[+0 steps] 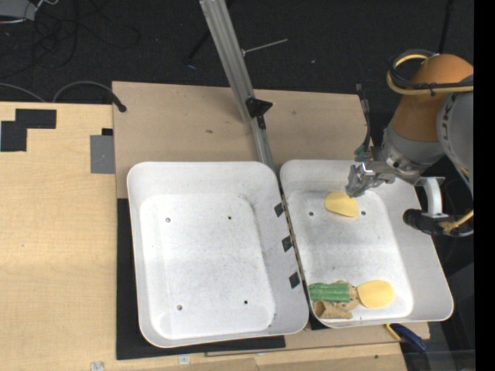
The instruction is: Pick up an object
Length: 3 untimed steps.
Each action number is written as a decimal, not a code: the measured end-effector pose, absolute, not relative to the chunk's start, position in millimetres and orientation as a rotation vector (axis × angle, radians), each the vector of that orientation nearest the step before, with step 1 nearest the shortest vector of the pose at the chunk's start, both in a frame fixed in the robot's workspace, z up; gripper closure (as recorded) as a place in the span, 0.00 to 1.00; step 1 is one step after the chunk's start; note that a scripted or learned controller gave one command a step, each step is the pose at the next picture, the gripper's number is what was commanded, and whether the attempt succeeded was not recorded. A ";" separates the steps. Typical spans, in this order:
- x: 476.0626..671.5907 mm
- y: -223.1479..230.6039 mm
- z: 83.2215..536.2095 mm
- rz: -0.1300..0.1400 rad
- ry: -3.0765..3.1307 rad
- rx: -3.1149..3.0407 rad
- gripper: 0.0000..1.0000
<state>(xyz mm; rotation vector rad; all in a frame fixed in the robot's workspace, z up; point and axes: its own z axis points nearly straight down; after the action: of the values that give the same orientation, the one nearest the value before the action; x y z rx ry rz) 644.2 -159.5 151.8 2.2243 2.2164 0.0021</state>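
In the right bin [421, 280] a pale yellow rounded object [341, 205] lies near the back. My gripper [357, 186] hangs just above and to the right of it, at its back edge, reaching in from the right. At the bin's front edge lie a green ridged object [330, 291], a tan lumpy object [336, 308] and a yellow round object [376, 293], close together.
The left bin [205, 250] sits beside the right one, with black clips [287, 243] along the shared rim. A slanted metal rail [236, 72] rises behind the bins. A wooden bench surface [54, 230] lies to the left.
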 end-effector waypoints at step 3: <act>613.7 -106.1 227.6 -0.003 2.229 2.222 1.00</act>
<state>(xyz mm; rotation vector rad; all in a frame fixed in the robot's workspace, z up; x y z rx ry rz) 613.7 -106.1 227.6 2.2222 2.2293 -0.0032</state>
